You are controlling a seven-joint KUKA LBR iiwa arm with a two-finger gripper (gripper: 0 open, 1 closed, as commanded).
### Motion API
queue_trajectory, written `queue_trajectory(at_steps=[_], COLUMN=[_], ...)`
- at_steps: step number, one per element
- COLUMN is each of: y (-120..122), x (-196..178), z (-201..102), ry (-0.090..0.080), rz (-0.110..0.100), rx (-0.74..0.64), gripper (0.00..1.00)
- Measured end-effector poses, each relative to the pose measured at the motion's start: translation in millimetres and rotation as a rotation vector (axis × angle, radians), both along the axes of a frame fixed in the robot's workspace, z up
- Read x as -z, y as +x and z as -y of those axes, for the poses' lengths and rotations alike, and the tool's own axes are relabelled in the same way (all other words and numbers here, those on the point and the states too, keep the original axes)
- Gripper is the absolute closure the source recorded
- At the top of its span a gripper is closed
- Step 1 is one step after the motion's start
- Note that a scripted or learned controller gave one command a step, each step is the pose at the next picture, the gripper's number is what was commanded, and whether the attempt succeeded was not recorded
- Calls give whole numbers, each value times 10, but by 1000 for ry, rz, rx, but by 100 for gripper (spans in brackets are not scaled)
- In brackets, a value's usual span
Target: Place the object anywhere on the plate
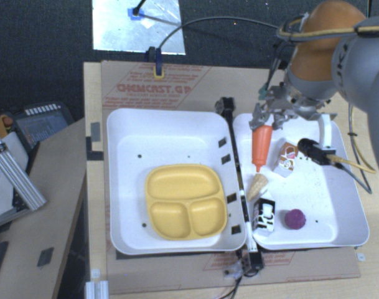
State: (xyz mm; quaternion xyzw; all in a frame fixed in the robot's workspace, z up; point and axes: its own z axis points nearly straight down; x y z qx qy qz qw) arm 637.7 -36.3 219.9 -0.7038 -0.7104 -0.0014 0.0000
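Observation:
A yellow plate [184, 201] with three sections lies in the left bin [124, 167]. In the right bin [338, 198], my gripper [267, 122] hangs over the far left corner. An orange carrot [261, 147] points down from it toward the near side. The carrot's top end sits between the fingers, which are shut on it. The carrot is to the right of the divider between the bins, apart from the plate.
The right bin also holds a tan cone [257, 185] by the divider, a small white and brown carton [287, 159], a black and white box [264, 216] at the near left, and a purple ball [294, 218].

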Motion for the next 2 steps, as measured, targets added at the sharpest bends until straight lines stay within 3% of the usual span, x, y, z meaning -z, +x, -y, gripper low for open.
queue_trajectory(at_steps=[2], y=[-591], x=[-40], z=[-978], ry=[0], rz=[-3], rx=[0], gripper=[100])
